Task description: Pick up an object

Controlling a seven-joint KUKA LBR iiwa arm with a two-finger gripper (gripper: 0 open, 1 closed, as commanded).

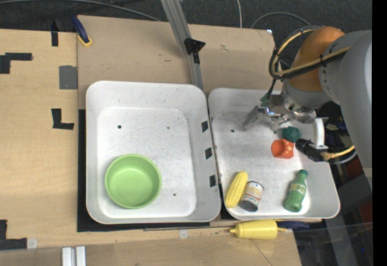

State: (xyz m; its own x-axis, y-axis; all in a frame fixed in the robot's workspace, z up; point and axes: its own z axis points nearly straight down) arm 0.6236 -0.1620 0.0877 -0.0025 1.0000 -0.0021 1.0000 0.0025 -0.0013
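Observation:
The right bin (239,150) holds a small orange object (282,149) with a dark green piece (291,133) just above it. A green bottle (295,191), a yellow corn cob (236,189) and a small can (251,195) lie near that bin's front. My gripper (262,126) hangs over the back of the right bin, left of the orange object. Its fingers (248,123) are spread open with nothing between them. A green bowl (133,181) sits in the front left of the left bin (181,95).
A yellow mustard bottle (257,230) lies outside the bins on the bench, in front of the right bin. A grey pole (175,11) slants down to the back edge between the bins. Cables loop behind the arm.

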